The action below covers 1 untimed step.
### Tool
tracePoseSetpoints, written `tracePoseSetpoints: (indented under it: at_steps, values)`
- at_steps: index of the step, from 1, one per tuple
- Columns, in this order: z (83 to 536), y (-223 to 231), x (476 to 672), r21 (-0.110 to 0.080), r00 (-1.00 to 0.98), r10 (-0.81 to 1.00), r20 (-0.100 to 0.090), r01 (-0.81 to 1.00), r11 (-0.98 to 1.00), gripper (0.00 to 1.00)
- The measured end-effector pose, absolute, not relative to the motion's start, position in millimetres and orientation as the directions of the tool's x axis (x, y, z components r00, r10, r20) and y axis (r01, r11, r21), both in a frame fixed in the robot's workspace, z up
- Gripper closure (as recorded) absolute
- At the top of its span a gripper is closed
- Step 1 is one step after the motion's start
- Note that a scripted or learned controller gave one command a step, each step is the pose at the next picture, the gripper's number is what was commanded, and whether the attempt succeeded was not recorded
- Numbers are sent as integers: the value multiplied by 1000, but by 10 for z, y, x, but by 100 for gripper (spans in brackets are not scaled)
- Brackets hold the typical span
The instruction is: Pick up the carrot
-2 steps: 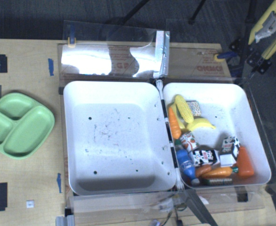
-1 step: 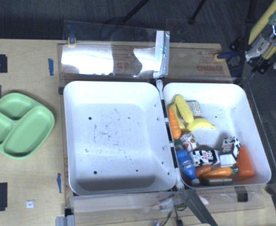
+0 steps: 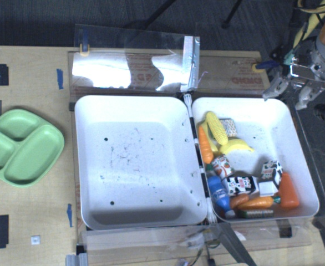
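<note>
A long orange carrot [image 3: 205,143] lies along the left wall of the right bin [image 3: 301,148], beside a yellow corn cob [image 3: 215,127]. Two more orange, carrot-like pieces sit at the bin's front right: a stubby cone [image 3: 288,192] and a flatter one [image 3: 254,202]. My gripper [image 3: 288,91] hangs over the bin's far right corner, well away from all of them. It is open, with nothing between its fingers.
The right bin also holds a banana [image 3: 238,146], a blue bottle [image 3: 218,191] and several small printed cartons [image 3: 240,184]. The left bin [image 3: 96,115] sits alongside. A green divided plate [image 3: 21,146] lies on the bench at far left. A clear plastic sheet [image 3: 135,65] stands behind the bins.
</note>
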<state>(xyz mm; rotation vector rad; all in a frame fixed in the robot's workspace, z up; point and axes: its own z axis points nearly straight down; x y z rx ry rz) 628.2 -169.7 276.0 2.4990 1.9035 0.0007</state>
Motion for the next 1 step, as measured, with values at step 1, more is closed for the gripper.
tracePoseSetpoints:
  at_steps: [1]
  values:
    - [1504, -1125, 6123, 0, 64, 998, 1, 998, -64, 0]
